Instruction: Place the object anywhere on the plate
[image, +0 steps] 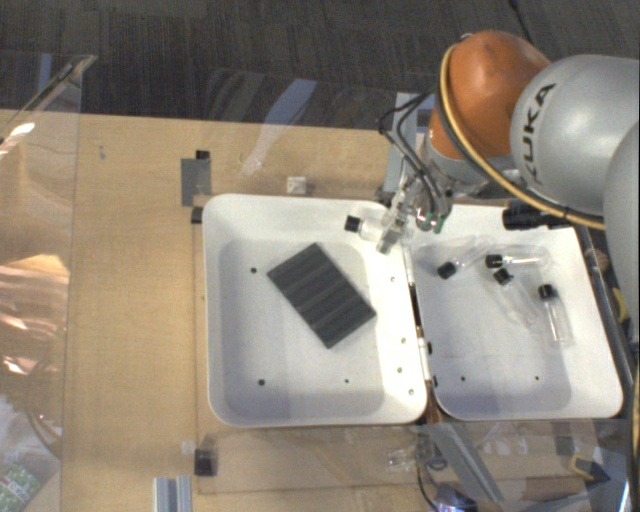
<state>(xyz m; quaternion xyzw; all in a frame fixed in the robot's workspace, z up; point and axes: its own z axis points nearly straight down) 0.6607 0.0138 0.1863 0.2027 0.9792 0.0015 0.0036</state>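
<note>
You're looking down on a light wood-grain worktop (120, 330) with a dark, ribbed-looking carpet floor (250, 45) running along the top edge behind it. There's a clear plastic sheet (35, 270) over the left side that catches a warm orange-ish glare, plus a few small black brackets (203, 158) and grey clips (172, 492) stuck to the wood. Lighting's pretty even overall, with soft shadows.

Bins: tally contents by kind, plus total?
Dark grey ribbed plate, left bin: 1
Clear tubes with black caps, right bin: 3
Clear black-capped tube at the gripper, over the left bin's back rim: 1
Total: 5
</note>
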